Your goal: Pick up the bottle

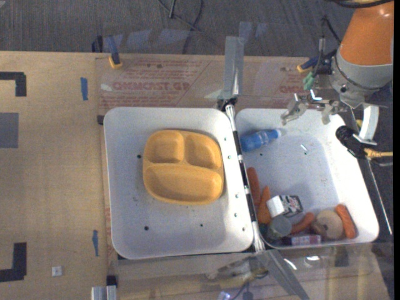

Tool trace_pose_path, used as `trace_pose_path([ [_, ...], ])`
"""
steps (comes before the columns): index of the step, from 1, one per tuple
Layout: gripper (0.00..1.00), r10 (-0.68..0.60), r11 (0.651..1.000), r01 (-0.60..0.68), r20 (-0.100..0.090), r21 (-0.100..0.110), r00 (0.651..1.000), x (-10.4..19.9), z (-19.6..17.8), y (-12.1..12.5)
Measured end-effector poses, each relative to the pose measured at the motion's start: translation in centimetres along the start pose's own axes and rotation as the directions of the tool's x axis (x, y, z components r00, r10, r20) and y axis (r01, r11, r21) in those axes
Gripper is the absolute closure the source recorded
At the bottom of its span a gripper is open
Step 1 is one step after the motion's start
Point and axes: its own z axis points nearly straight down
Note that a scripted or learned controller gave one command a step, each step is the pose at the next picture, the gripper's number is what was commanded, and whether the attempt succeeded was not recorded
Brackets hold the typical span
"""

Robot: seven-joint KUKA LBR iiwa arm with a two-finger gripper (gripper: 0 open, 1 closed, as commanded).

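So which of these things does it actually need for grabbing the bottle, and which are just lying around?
Part of the job:
- the blue bottle, lying on its side at the right bin's upper left
- the claw, open, above that bin's far edge

Just lying about:
- the yellow divided plate in the left bin
- carrots, a small carton and other bits along the right bin's near side

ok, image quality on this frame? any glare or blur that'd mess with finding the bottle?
Camera view: soft overall and slightly grainy; the blue bottle reads clearly against the white right bin, with no glare on it. The hand is fuzzy. Mild sheen on the yellow tray. Shadows faint.
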Motion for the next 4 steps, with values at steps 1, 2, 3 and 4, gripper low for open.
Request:
trace_pose_path([
  [1, 0.00, -0.398, 0.917, 0.398, 0.000, -0.001, 0.917, 0.3, 15.2, -0.1],
  [2, 1.00, -0.392, 0.920, 0.392, 0.002, -0.007, 0.920, -0.1, 14.0, 0.0],
  [3, 1.00, -0.226, 0.974, 0.226, 0.003, -0.005, 0.974, 5.1, 8.1, 5.2],
  [4, 1.00, 0.045, 0.999, -0.045, 0.000, 0.000, 0.999, -1.0, 12.2, -3.6],
])
